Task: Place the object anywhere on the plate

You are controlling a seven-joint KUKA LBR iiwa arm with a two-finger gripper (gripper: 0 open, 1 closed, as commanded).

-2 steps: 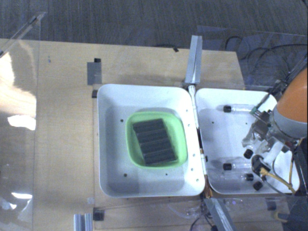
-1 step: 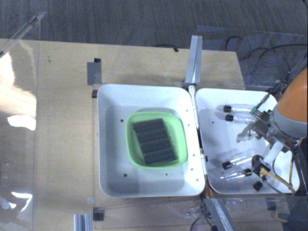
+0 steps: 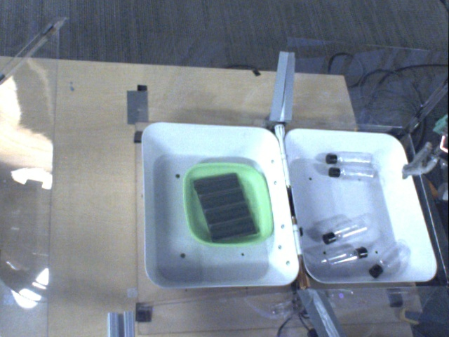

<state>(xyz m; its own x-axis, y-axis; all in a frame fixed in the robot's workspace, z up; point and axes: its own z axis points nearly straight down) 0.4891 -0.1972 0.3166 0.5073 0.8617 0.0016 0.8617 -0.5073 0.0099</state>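
1. Where the wooden bench [image 3: 77, 209] spreads out at the left, it lies bare under a pale glare, with a small dark block near its upper middle and another at its lower edge.
2. The left bin [image 3: 158, 258] sits next, its white floor open on all sides of a green plate [image 3: 261, 202] placed near the middle.
3. A dark ribbed block [image 3: 224, 206] lies on the plate, tilted a little and covering most of it, so that only a green margin shows around it.
4. A grey upright bar [image 3: 283, 86] stands at the seam where the two bins meet.
5. The right bin [image 3: 389, 188] holds clear vials with black caps: two [image 3: 349, 166] close together near its upper wall, three more [image 3: 345, 239] scattered toward the lower right corner, with open floor between the groups.
6. At the right bin's rim, the gripper [image 3: 421, 161] shows only as a pale metal part; whether it is open or closed cannot be told.
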